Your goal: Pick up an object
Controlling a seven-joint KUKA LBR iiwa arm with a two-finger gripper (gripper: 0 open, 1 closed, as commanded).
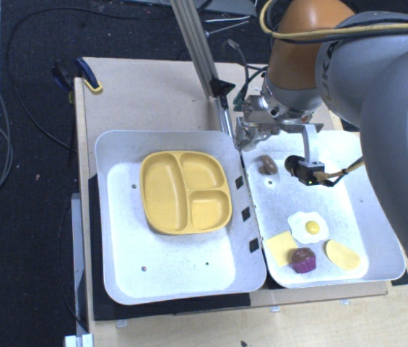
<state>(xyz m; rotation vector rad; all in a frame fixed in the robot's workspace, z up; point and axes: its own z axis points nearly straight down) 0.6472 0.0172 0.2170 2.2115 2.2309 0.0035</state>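
My gripper (250,134) hangs over the far left corner of the right bin (366,194), close to the wall between the two bins. A small brown lump (268,165) lies on the bin floor just below and right of it, apart from the gripper. Nearer the front of that bin lie a toy fried egg (309,227), a yellow cheese slice (281,248), a purple piece (303,260) and a yellow oval piece (343,254). Nothing shows in the gripper's grasp.
A yellow divided plate (186,191) sits in the left bin (117,215). A slanted metal pole (196,42) rises behind the bins. A black cable plug (306,169) dangles from the wrist over the right bin. The grey arm covers the right side.
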